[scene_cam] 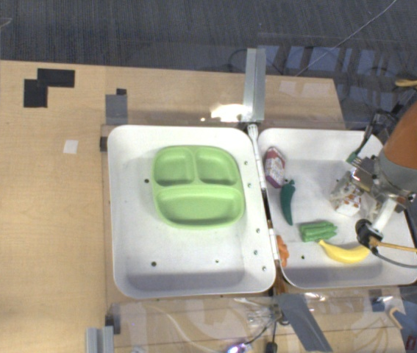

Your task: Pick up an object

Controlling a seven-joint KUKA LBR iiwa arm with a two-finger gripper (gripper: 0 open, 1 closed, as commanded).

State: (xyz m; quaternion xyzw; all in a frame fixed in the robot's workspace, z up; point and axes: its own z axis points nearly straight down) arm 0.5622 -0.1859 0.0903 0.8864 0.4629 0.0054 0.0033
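A curved yellow plastic banana (345, 252) lies just below the jaws (345, 195), with a ribbed green block (318, 231) down-left of them; whether the jaws are apart, I cannot tell.

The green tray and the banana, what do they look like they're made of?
The green tray looks like moulded plastic: one even colour, smooth matte surface, rounded compartment walls. The banana is likely a plastic toy, judging by its uniform yellow and slight sheen, though a real fruit can't be ruled out from this view.
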